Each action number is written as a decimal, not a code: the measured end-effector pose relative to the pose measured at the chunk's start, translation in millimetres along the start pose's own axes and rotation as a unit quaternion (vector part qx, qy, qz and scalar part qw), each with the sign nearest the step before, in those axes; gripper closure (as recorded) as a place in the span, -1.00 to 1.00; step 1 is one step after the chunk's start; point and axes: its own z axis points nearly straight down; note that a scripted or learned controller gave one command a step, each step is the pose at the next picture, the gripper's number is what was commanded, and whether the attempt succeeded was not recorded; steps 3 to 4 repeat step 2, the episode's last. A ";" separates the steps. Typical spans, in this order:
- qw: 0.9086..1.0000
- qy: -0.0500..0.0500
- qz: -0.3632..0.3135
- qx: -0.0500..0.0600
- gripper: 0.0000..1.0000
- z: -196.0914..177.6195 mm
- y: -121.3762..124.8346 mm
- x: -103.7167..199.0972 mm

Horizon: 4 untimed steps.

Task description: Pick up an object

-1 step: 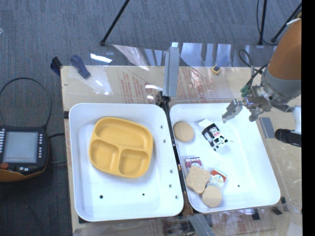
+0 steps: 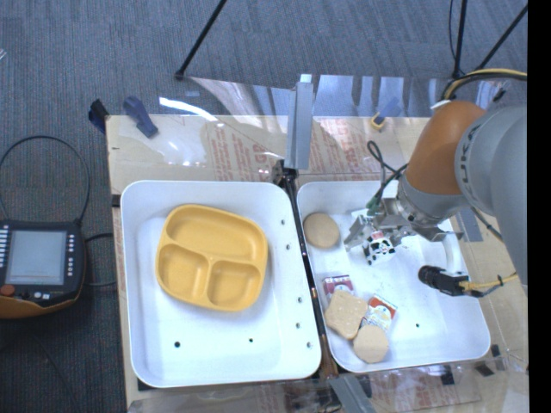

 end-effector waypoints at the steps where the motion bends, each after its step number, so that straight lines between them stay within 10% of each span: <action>1: 1.000 0.000 0.001 -0.001 1.00 -11.4 1.0 -0.3; 2: 1.000 0.000 -0.001 -0.008 1.00 -97.2 12.7 73.8; 4: 1.000 0.000 -0.001 -0.008 1.00 -97.2 12.7 73.8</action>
